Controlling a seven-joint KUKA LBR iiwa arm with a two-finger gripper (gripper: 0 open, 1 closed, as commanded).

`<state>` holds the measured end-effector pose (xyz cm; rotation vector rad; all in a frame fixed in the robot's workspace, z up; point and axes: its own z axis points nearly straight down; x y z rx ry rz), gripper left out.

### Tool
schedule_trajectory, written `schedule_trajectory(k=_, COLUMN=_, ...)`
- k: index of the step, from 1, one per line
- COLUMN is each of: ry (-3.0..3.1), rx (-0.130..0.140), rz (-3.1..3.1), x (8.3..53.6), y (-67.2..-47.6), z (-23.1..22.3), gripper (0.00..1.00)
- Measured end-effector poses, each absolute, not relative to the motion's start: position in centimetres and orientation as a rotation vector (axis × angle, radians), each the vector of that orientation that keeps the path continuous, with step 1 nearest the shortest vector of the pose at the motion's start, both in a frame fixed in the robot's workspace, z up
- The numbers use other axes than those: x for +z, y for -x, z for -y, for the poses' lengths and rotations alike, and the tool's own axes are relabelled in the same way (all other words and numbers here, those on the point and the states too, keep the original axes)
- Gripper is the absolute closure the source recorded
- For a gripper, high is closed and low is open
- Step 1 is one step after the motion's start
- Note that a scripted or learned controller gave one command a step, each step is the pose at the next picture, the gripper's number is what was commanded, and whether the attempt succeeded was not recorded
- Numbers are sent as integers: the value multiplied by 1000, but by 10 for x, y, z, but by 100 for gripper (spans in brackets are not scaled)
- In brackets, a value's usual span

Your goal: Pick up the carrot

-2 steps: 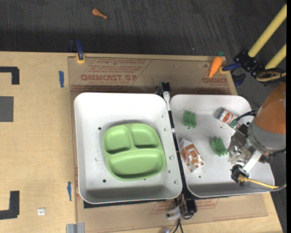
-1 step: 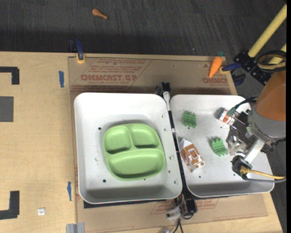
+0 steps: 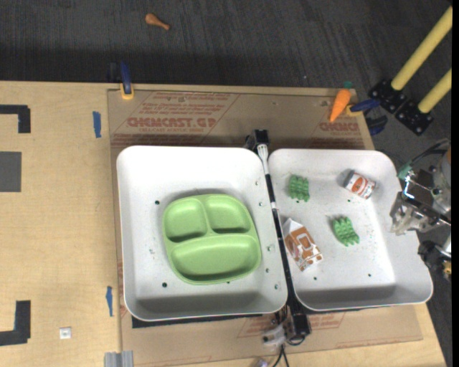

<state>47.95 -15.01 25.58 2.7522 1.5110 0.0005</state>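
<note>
Bench: a pale wooden board (image 3: 57,236) with black tape marks and blue tape tabs along its left part. A brown cardboard sheet (image 3: 179,118) with red printing lies under the bins. Beyond the far edge, dark carpet (image 3: 237,43), with a small orange scrap (image 3: 156,21) lying on it. Two yellow poles with black clamps (image 3: 416,64) slant in at upper right.

Left bin (image 3: 143,179): white, shallow, holding a green divided plate (image 3: 211,238) (three compartments, nothing in them) set roughly centre.

Right bin (image 3: 380,279): white, touching the left bin along a dark seam. Inside: a green ridged block (image 3: 298,188) near the far left, a second green block (image 3: 345,231) nearer the middle, a small red-and-white can (image 3: 358,184) on its side at far right, and an orange-and-white packet (image 3: 302,246) against the left wall.

Carrot (image 3: 340,105): small, orange, with a green top, lying tilted on the cardboard behind the right bin's far edge, outside both bins, just beside a blue clip.

Gripper (image 3: 414,215): metallic hardware at the right bin's right rim, well apart from the carrot. Too cluttered there to tell how wide it stands; nothing is seen held.
</note>
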Motion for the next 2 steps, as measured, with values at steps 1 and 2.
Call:
schedule_trajectory(k=1, ry=-2821, rx=-1, rz=-1386, x=244, y=-503, z=54, gripper=100)
schedule_trajectory(k=2, ry=-2682, rx=-3, rz=-1641, x=205, y=-479, z=23, gripper=100)
